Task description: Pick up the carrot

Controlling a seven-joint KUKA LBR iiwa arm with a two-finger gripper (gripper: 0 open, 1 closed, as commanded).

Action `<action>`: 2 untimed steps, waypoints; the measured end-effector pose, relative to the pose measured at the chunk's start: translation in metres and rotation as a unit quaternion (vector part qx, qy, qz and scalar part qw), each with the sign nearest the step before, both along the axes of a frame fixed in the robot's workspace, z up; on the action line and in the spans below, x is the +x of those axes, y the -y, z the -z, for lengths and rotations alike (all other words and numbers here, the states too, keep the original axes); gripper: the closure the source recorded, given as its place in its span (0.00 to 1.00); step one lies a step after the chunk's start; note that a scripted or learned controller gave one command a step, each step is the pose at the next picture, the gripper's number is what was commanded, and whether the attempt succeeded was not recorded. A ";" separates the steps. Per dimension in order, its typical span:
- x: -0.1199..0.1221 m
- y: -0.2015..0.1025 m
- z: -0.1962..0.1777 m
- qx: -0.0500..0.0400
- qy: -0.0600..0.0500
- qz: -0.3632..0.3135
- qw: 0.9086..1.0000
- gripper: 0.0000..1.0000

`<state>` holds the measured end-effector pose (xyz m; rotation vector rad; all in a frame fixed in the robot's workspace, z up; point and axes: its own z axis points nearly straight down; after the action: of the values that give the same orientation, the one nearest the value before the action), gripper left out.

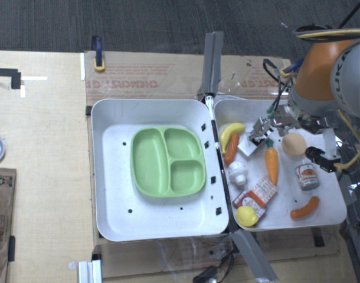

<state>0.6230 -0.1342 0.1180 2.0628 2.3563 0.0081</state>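
Note:
The orange carrot lies in the right bin, near its middle, green top pointing to the far side. My gripper hangs just above and to the left of the carrot's top end, over a small white card. Nothing shows as held in it. The grey arm with its orange band reaches in from the upper right.
Around the carrot lie a banana, a red sausage, a white lump, an egg, a small can, an orange sausage, a red-white box and a lemon. The left bin holds a green divided plate.

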 end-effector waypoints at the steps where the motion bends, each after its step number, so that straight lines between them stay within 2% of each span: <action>1: -0.071 0.012 0.027 0.001 -0.006 -0.003 1.000 0.00; 2: -0.071 0.013 0.018 0.001 -0.006 0.000 1.000 1.00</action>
<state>0.5521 -0.1473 0.1004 2.0694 2.3645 -0.0013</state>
